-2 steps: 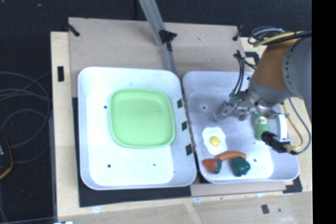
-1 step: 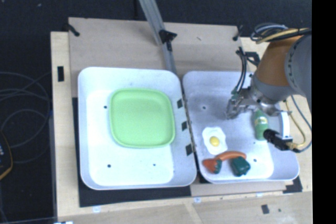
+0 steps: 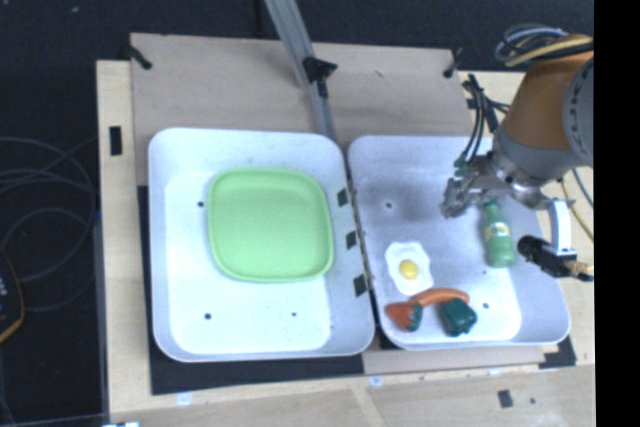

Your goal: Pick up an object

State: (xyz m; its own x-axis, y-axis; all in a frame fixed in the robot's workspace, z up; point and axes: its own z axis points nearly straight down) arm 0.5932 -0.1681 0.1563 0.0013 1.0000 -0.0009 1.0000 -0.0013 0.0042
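Observation:
The right bin point(image 3: 400, 165) holds a green bottle point(image 3: 497, 237) with a pale cap end, lying near its right side. A fried egg toy point(image 3: 409, 267) lies in the middle. Along the front sit an orange sausage point(image 3: 440, 296), a red piece point(image 3: 404, 315) and a dark green piece point(image 3: 459, 317). My gripper point(image 3: 458, 196) hangs over the right bin, just left of the bottle's upper end, pointing down. Nothing shows between its fingers.
The left bin point(image 3: 180, 245) carries a light green square plate point(image 3: 270, 223). A grey metal pole point(image 3: 285, 5) slants from the top down to the gap between the bins. Black cables run along the arm at the right.

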